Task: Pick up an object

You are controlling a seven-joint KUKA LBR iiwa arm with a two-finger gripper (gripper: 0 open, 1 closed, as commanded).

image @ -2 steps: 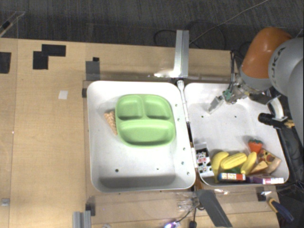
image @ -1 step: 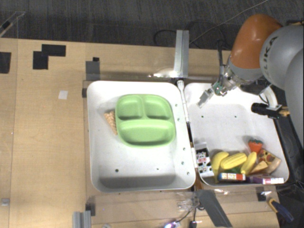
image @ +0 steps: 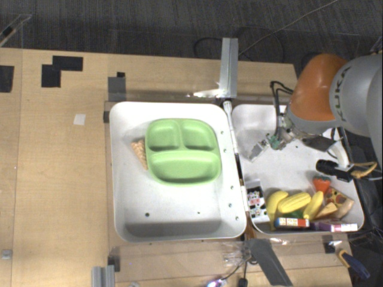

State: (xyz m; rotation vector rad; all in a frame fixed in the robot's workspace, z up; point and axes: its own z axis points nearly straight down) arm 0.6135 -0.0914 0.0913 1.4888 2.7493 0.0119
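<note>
- Divided plate [image: 181, 150]: light green, plain.
- Two bins [image: 173, 223]: white.
- Bananas [image: 293, 202]: yellow.
- Cracker-like piece [image: 139, 153] at the plate's edge: tan, speckled.
- Arm [image: 353, 97]: grey, with an orange band [image: 314, 88].
- Bench [image: 54, 178]: pale wood, bearing black patches [image: 60, 69].
- Floor [image: 149, 8]: dark grey.
- Marker [image: 299, 222]: red and white.
</note>
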